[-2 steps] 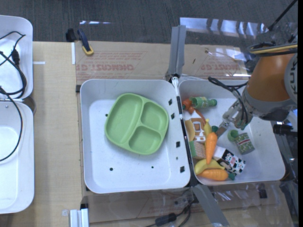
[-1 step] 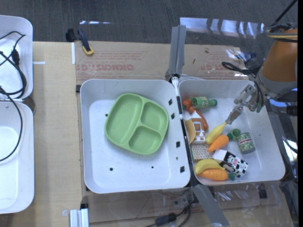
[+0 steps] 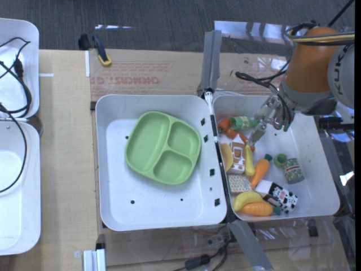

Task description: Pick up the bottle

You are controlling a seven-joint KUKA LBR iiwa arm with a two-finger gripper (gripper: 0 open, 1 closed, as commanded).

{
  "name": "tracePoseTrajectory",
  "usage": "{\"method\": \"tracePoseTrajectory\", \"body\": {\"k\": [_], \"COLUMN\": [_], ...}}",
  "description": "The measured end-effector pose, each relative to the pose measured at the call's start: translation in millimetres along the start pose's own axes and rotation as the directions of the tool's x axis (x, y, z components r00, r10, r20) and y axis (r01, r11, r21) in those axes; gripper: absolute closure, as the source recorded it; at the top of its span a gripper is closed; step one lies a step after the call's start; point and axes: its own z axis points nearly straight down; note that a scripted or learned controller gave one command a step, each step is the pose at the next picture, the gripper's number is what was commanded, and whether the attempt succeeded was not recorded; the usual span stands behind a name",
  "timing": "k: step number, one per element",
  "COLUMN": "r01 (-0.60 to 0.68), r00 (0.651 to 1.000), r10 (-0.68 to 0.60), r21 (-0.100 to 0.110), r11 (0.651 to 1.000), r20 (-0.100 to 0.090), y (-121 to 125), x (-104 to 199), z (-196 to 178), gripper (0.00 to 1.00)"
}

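pale wooden bench [image 3: 62, 151] bearing two white bins side by side: left bin [image 3: 110, 208] with a green divided plate [image 3: 163, 147], right bin [image 3: 321, 174] crowded with toy food. small bottle [image 3: 243, 122], green-capped with a pale label, lying on its side near the far wall beside an orange carrot [image 3: 259, 171]. gripper [image 3: 264, 126] poised just right of the bottle, fingers slightly parted, nothing between them.

A robotics lab, by every sign: a grey and orange industrial arm [image 3: 316, 66] reaches over a wooden bench [image 3: 65, 151] bearing two white bins [image 3: 107, 168], loose black cables [image 3: 14, 89] trail at the left, and dark office carpet [image 3: 169, 4] lies beyond the far edge.
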Motion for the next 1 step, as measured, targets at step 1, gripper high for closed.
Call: {"method": "tracePoseTrajectory", "body": {"k": [1], "r01": [-0.419], "r00": [0.908], "r10": [0.419], "r21": [-0.008], "r11": [0.908], "r20": [0.011], "y": [-3.1], "x": [-22.5], "z": [21.4], "gripper": [0.0]}}
